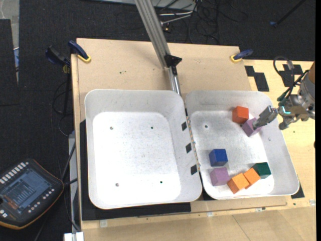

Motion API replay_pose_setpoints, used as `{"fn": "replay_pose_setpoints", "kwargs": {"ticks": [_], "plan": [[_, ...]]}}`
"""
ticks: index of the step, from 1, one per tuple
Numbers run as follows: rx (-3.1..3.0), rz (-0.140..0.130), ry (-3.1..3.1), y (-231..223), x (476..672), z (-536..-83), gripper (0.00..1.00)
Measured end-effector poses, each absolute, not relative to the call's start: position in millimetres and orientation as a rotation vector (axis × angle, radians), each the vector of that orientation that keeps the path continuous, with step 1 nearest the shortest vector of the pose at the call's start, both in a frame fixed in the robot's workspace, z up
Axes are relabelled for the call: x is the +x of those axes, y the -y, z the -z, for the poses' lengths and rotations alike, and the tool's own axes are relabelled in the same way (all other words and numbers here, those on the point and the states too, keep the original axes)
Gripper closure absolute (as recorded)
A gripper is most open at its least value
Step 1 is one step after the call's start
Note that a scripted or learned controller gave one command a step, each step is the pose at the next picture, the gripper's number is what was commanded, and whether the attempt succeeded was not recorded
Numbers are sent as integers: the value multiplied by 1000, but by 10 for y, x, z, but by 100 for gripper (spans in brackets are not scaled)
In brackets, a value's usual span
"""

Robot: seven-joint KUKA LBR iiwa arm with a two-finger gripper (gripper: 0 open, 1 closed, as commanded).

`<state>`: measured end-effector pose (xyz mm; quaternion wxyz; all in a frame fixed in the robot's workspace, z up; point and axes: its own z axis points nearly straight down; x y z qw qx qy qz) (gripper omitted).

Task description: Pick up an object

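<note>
— At the right bin's (pixel 281 149) far right edge, what are you seeing?
— Your gripper (pixel 260 122) is touching a purple block (pixel 249 128) beside an orange block (pixel 241 114); whether it is clenched or released, you cannot tell.
</note>
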<state>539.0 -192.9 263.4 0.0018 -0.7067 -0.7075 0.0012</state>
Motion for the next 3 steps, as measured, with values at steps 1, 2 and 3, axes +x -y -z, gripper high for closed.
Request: {"fn": "replay_pose_setpoints", "kwargs": {"ticks": [1, 2, 3], "plan": [[-2221, 0, 2223, 1928, 5398, -2657, 0], [-2220, -4, 2219, 1926, 5344, -2213, 0], [-2219, -4, 2219, 1894, 5432, -1715, 0]]}}
